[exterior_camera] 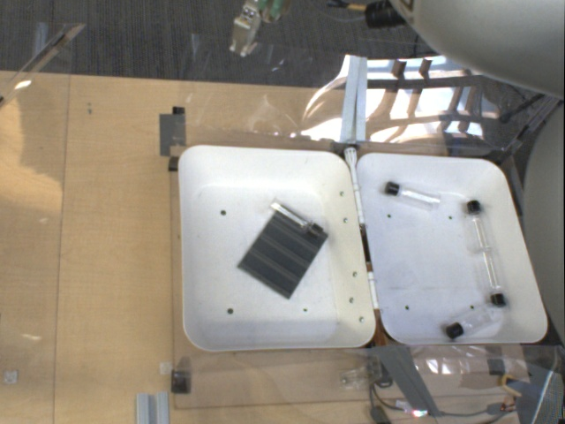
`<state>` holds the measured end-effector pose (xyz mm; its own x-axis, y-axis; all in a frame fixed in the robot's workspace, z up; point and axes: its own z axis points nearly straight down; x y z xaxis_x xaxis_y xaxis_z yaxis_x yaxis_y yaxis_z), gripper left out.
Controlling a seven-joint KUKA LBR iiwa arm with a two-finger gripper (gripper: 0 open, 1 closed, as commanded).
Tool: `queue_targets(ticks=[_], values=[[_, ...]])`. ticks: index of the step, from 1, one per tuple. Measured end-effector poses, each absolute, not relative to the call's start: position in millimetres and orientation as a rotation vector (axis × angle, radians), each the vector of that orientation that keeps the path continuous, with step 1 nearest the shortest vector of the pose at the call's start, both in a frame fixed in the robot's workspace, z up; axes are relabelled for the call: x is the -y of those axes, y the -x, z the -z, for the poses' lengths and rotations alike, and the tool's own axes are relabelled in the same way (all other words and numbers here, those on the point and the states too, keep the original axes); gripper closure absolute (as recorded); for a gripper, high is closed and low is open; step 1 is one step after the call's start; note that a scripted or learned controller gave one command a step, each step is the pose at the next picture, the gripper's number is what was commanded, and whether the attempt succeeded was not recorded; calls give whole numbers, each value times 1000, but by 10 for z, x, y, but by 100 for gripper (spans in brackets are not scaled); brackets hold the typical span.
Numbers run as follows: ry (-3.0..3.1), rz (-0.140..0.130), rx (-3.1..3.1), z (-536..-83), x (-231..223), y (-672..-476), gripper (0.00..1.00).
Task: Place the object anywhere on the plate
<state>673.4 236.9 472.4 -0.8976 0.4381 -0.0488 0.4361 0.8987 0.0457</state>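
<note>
Nearest me, along the bottom edge, a tangle of wires (402, 405) and a grey bracket (152, 406) sit on the desk (88, 237), a pale wood top under a clear sheet that catches the light. Just above them lie two white bins, touching along a middle seam. The left bin (212, 316) holds one thing: a dark ribbed slab (282, 253), tilted on the diagonal, with a small silvery piece (291, 216) touching its upper corner; the slab lies near the bin's centre with bare white floor all round it. The right bin (424, 263) holds clear tubes with black caps: I count three tubes, one (410, 194) near the top left, one (487, 254) running down the right side, one (472, 325) at the bottom, and four black caps showing. No plate that I can make out as such. A grey post (355, 100) rises behind the seam, and a small dark clamp (173, 132) stands off the left bin's far corner. Beyond the desk the floor is dark carpet (132, 16). The arm (494, 16) bulks in at the top right, and the end effector (252, 20) hangs over the carpet, well apart from both bins; nothing sits in it, though how wide its fingers stand I cannot tell.
</note>
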Motion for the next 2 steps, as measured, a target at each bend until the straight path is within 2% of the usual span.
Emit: queue_targets(ticks=[1,2], values=[[-692,-51,-3006,-4723,-2371,-6733,0],[-686,-59,-2996,-4853,-2378,-6742,100]])
